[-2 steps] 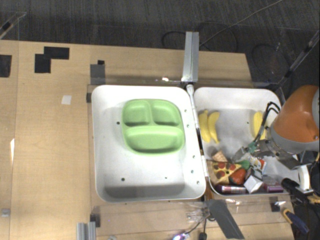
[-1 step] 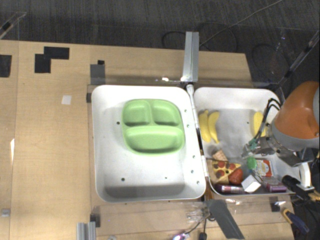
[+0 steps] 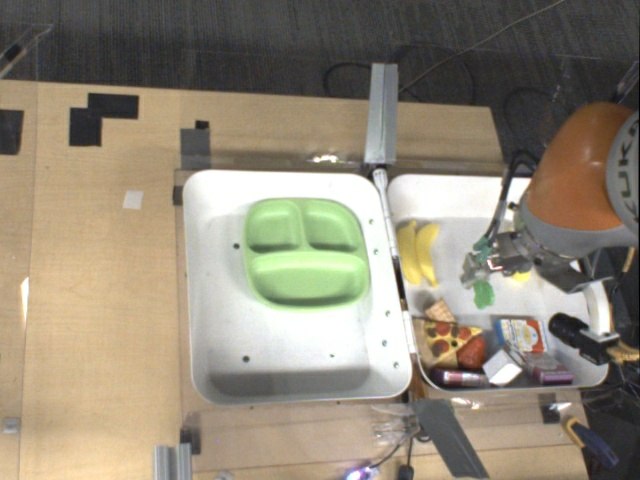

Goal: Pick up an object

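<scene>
Arm down in the right bin, over a small green piece.

From where I stand, the jaws [image 3: 484, 266] sit low in the right bin [image 3: 450, 193], and just beneath them lies a small green object [image 3: 484, 294], bright and blocky, on the white floor of the bin; I cannot tell whether the jaws are apart or closed, or whether they touch it. A yellow banana [image 3: 418, 251] lies near the bin's left wall. Along the near edge sit a pizza slice toy [image 3: 450, 340], a small carton [image 3: 520, 334] and a purple marker [image 3: 458, 376]. In the left bin [image 3: 210, 268] rests a green divided plate [image 3: 305, 251], on the wooden surface [image 3: 90, 298].
</scene>
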Controlling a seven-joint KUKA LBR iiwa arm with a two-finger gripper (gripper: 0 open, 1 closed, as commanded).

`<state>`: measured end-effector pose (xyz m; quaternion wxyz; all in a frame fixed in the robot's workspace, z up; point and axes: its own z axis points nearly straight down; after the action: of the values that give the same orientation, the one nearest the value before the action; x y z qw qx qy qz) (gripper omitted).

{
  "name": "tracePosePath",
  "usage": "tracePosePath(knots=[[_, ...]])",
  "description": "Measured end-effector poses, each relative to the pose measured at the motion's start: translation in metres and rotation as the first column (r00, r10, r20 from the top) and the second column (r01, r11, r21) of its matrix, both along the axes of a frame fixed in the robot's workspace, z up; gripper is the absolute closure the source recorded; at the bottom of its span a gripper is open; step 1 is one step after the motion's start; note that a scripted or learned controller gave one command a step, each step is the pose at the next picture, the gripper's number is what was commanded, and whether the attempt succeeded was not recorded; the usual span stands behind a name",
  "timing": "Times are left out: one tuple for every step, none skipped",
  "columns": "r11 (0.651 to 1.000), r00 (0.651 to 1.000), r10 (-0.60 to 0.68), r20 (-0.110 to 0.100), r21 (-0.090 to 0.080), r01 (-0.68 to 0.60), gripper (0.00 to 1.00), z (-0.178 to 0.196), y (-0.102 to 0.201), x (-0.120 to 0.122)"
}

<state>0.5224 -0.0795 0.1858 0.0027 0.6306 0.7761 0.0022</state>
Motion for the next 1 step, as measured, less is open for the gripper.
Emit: tracePosePath(knots=[[1.000, 1.000, 0.006, -0.001, 0.000, -0.006, 1.00, 0.0336, 0.0455, 0.0528]])
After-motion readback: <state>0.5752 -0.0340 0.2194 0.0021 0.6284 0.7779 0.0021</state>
